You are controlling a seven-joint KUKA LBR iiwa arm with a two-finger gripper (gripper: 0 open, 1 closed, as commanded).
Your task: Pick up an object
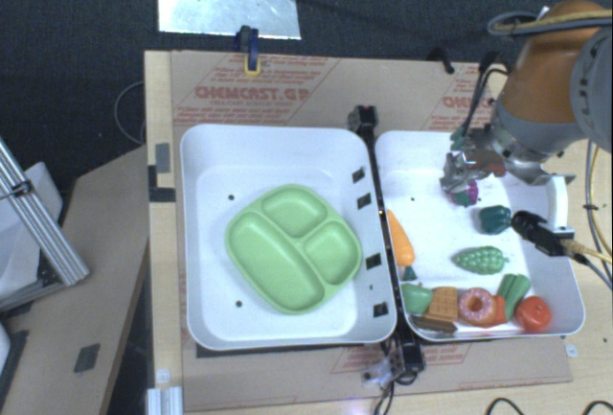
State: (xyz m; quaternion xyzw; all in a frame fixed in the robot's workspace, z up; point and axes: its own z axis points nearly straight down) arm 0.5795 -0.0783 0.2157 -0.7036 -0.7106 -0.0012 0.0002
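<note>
Your jaws (464, 175) are hanging low in the right bin (418, 158), near its back, and a small purple object (467, 194) is showing right at their tip. You cannot tell whether they are released or clenched, nor whether the purple piece is sitting between them or just beneath; the metal is blurring together there.

Judging by this, you are sitting at the grasp step: the arm is down at a target, and the lift is not yet made. The next move is calling for a firm closure on the purple piece and a straight rise, watching whether it comes along.

Just beyond the jaws toward the front of the bin, a dark green piece (494, 219) is lying, with a knobbly light green one (480, 259) past it. An orange carrot (400, 239) is resting against the divider side. Farthest from the jaws, along the front wall, a pink doughnut (477, 305) and a red tomato (533, 311) are crowding together. Well apart, the left bin (206, 164) is holding a green divided plate (291, 248) on the desk (287, 92).
</note>
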